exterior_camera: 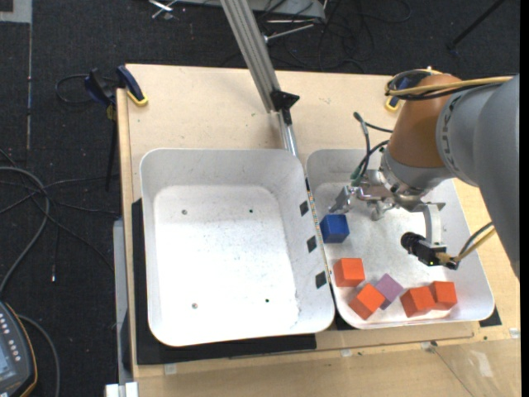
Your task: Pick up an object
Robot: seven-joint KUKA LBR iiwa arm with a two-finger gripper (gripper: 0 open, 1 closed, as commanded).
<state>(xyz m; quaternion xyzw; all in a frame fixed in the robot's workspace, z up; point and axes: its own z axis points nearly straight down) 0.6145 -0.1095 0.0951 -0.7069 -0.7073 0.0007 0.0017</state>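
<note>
Camera view, blue cube (335,227) just below-left of pincer (361,198), grip state seemingly unclear

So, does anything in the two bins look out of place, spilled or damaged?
Nothing stands out. The blue cube, four orange cubes and one purple cube all lie inside the right bin, loosely clustered near its front edge. Neither bin looks damaged.

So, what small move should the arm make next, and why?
Probably lower the gripper toward the blue cube, slightly to the view's left. The gripper hovers in the right bin just beside this cube, which sits apart from the orange cubes and purple one clustered at the bin's near end, so it seems the easiest target.
</note>
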